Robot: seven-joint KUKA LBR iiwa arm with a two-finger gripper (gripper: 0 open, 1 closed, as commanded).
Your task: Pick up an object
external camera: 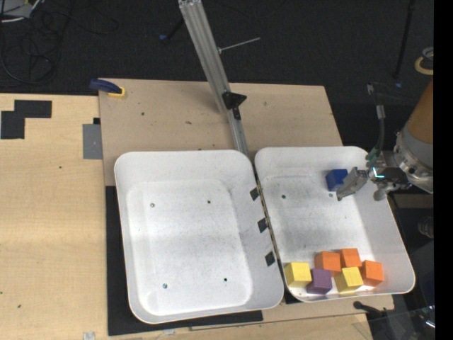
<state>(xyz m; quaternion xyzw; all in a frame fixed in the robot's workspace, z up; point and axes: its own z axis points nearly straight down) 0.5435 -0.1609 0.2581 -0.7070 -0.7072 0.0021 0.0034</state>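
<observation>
Blocks [335,271], orange, yellow and purple, cluster at the right bin's [311,168] near edge. End effector [361,183] hangs just beside a blue block [335,178] at the far end; its grip state is unclear.

A pale wooden bench [49,211] carries a slanted metal rail [209,62] with a black clamp [233,100] partway down. A small blue-and-yellow clip [107,87] lies at the board's far corner (black cables [28,20] trail behind).
</observation>
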